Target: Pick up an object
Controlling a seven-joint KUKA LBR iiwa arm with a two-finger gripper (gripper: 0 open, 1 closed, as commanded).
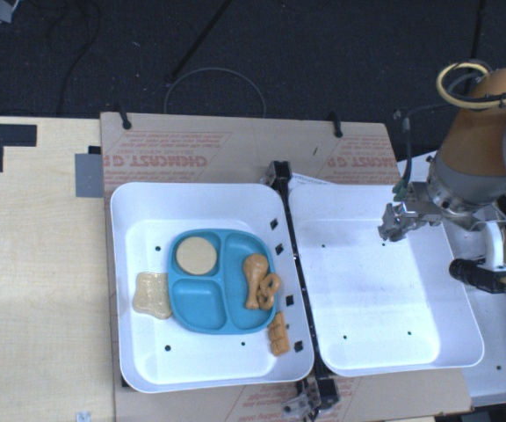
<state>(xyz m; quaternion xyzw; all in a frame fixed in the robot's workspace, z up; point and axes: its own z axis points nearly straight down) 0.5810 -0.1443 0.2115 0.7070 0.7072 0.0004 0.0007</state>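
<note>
A blue divided plate point(207, 304) lies in the left bin point(139, 209). A round tan disc point(195, 255) sits in the plate's upper left compartment, and a brown twisted pretzel-like piece point(260, 281) in its right one. A pale tan slice point(152, 294) rests on the bin floor against the plate's left edge. A small orange-brown piece point(278, 333) lies by the plate's lower right corner. My gripper point(393, 225) hangs over the upper right part of the right bin point(367, 280), far from all these objects, with nothing seen in it.
A black divider with clips point(290, 262) runs between the two bins. The arm point(473, 148) comes in from the right, with a black part point(477, 275) over the right bin's right rim. Cardboard point(235, 152) lies under the bins.
</note>
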